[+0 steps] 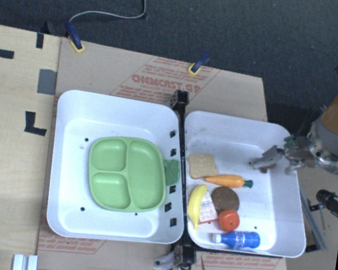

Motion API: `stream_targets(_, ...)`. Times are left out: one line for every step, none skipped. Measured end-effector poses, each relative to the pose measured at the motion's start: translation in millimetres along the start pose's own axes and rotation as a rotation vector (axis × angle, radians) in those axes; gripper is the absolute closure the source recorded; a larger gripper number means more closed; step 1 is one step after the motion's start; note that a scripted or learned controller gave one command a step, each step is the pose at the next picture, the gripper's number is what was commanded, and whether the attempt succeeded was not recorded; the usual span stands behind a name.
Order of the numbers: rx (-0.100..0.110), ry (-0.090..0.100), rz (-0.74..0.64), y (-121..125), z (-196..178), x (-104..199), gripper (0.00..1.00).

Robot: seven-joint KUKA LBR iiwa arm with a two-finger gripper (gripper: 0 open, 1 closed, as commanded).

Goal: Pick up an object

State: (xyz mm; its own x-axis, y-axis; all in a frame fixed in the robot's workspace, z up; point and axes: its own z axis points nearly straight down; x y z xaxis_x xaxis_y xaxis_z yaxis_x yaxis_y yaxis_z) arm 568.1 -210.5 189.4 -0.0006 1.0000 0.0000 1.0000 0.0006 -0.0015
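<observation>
While our gripper [272,160] hangs spread and empty above the right bin [288,199], beyond the carrot [226,180], nothing is picked yet; bread slice [203,166], banana [196,203] and tomato [228,220] lie beside that carrot, waiting.

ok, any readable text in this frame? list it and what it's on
"CHEMCAST GP" in red print on the brown cardboard sheet under the bins, above the left bin.
More red print along the cardboard's front edge: too blurred to read.
Label on the blue bottle: too small to read.
Red-and-white packet beside the banana: print unreadable.
</observation>
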Motion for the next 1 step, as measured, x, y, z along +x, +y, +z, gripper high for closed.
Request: stream_targets(-0.013,0.001,-0.001,-3.1,88.9,47.0,0.00)
